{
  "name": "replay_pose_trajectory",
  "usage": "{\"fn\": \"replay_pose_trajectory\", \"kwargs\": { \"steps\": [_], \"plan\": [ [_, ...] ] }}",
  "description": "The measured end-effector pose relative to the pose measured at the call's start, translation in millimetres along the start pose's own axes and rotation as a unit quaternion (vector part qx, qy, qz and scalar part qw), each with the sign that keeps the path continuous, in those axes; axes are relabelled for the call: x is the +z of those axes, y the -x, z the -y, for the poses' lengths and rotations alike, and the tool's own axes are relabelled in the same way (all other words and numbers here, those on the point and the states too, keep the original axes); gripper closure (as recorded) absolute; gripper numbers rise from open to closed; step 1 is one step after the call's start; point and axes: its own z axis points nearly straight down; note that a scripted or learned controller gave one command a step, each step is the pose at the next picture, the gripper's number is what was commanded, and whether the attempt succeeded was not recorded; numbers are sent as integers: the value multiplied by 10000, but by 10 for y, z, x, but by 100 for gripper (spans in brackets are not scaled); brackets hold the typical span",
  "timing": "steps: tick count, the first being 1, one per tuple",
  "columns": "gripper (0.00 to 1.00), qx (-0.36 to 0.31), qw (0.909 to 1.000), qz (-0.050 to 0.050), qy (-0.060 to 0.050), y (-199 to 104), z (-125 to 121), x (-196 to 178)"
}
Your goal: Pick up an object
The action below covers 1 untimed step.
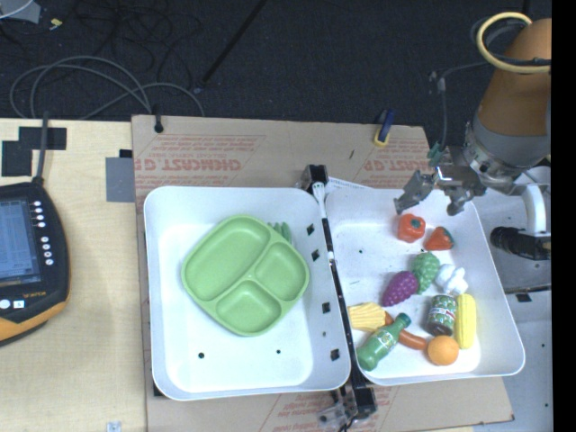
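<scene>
- Gripper (438,190) hangs at the upper right of the frame, over the far edge of the right bin (504,331); its two dark fingers are spread apart with nothing between them.
- Grey arm with its orange band (522,70) rises behind it toward the upper right corner.
- Just below the gripper, in the upper part of the right bin, lie a red tomato-like toy (410,228) and a red strawberry (439,238), close beside each other and apart from the fingers.
- Lower in that bin sits a cluster: green broccoli (426,266), purple grapes (400,287), a white piece (450,280), a small dark can (441,313), a yellow corn cob (466,319), an orange (442,351), a green bottle (382,342) and a yellow ridged piece (367,316).
- Left bin (171,331) holds a green divided plate (245,274) near its middle.
- Handheld pendant (27,250) with a screen rests at the left edge of the frame.
</scene>
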Motion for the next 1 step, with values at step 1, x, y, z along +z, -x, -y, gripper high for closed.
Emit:
{"fn": "replay_pose_trajectory", "kwargs": {
  "steps": [1],
  "plan": [
    [0, 13, 10000, -18, -81, 126, 578, 1495]
  ]
}}
